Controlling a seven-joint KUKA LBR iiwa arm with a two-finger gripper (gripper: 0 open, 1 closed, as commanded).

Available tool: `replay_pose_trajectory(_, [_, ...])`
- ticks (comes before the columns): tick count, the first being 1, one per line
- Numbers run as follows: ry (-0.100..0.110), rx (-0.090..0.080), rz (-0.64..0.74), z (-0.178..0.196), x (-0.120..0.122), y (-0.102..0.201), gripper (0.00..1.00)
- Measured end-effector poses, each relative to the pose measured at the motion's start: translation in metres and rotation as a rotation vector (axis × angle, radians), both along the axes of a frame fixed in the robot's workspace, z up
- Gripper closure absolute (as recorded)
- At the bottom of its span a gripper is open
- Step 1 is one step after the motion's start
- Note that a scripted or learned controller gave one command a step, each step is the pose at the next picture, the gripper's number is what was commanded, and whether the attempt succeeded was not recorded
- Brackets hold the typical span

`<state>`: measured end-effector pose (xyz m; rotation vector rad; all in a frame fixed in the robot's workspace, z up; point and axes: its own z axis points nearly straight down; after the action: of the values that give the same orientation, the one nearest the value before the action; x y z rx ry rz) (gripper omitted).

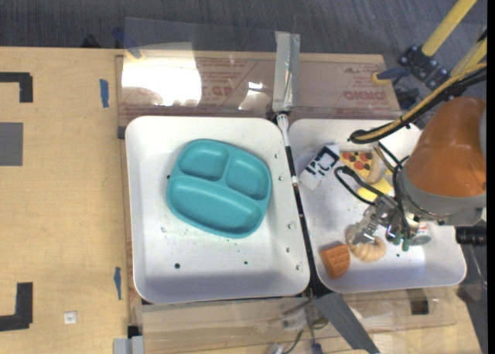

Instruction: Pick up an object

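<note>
Objects for picking lie in the right bin (448, 271), and you will find the gripper (370, 235) low among them, near that bin's near side. Just beside its tip sits a pale tan rounded piece (369, 250), and to the left of that, a little nearer the bin's near edge, an orange block (336, 260). You cannot tell from this view how far the pincer stands open, nor whether it has hold of anything; the metal parts at the tip blur into the pale piece beneath them.

Further back in the same bin you see a white card with dark markings (320, 165), lying close to the wall between the bins, and to its right a yellowish item with red dots (362, 162), partly crossed by the arm's cables. The arm (452, 159) comes in from the right, its orange band covering much of the bin's far right corner.

In the left bin (155, 260) lies a teal divided plate (220, 187), with three compartments, set near the middle and turned at a slant. You can also see a few dark specks scattered on that bin's floor near its near side.
</note>
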<state>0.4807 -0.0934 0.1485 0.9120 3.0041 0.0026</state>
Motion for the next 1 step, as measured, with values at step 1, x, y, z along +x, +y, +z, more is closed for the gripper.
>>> replay_pose_trajectory(1, [-0.002, 0.0, -0.441, 0.0375, 0.0, 0.035, 1.0])
